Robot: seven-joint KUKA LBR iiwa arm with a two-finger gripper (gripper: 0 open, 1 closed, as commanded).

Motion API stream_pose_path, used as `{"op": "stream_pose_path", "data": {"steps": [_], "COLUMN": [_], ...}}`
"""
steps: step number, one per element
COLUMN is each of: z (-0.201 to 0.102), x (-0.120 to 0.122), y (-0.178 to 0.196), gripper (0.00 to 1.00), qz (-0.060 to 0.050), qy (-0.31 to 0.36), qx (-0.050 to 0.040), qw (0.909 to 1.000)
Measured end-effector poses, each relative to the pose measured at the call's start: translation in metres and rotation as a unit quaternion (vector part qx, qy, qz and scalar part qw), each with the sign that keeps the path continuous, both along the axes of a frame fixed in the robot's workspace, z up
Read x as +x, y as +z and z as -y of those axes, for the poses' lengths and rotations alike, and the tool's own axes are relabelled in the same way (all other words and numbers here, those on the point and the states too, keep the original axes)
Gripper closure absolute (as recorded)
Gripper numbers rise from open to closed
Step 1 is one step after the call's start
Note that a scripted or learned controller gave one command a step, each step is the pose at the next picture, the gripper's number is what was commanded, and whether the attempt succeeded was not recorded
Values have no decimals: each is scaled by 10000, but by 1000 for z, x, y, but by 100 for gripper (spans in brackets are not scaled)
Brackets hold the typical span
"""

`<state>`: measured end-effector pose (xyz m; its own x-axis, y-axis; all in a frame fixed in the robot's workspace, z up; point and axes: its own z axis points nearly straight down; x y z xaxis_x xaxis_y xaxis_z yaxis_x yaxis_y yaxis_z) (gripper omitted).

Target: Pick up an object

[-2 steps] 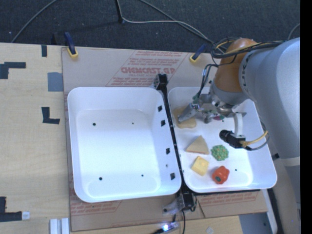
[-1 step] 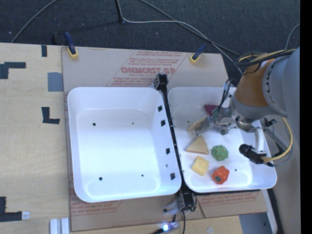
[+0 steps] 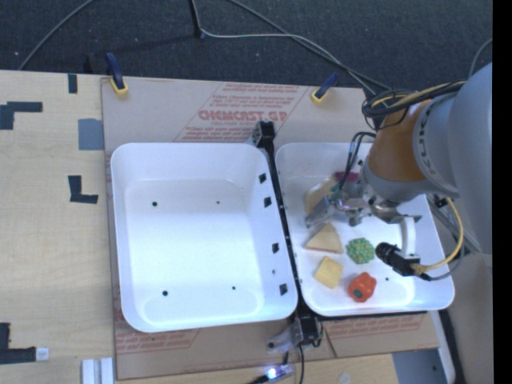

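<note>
- Grey fingers of the gripper point(image 3: 326, 208) sit low in the right bin point(image 3: 432, 298), tips among the pieces at its upper middle. Whether they are apart or closed I cannot tell; the wrist hides the gap and nothing shows plainly between them.
- Tips lie at or touching a tan piece point(image 3: 318, 194) near the divider; just below them lies a yellow wedge point(image 3: 325, 239). Contact with either cannot be confirmed.
- Other candidates in the same bin: green ball point(image 3: 360, 250) just right of the wedge, yellow block point(image 3: 329, 272) below it, red piece point(image 3: 362, 286) nearest the front rim. A dash of pink point(image 3: 342, 176) peeks out by the wrist, identity unclear.
- Left bin point(image 3: 128, 214) holds no pieces that I can see.
- Step, as I judge it: the descent-and-grasp stage, gripper down at object level but no lift made; nothing seen held.
- Next move calls for: a firm close on one piece, likely the tan one or the wedge, then a straight lift clear of the neighbours. The flat wedge may slip from a two-finger pinch.
- Pose outward: wrist tilted down and leftward over the bin's middle, orange band point(image 3: 392, 146) above it, the bulky grey arm point(image 3: 472, 134) coming in from the right edge. A black cable fitting point(image 3: 394, 256) hangs off the wrist over the bin's right half.
</note>
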<state>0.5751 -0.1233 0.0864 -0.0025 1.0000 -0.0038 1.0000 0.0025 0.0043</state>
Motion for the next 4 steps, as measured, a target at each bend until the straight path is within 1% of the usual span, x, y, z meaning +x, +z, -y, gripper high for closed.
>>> {"op": "stream_pose_path", "data": {"steps": [1, 2, 3, 4], "z": [-26, -28, -24, -16], "x": [-9, -18, -38, 56], "y": [0, 0, 0, -1], "gripper": [0, 0, 0, 0], "qz": [-1, 7, 10, 9], "qy": [-4, -12, -7, 3], "qx": [2, 3, 6, 7], "qw": [10000, 10000, 10000, 10000]}}
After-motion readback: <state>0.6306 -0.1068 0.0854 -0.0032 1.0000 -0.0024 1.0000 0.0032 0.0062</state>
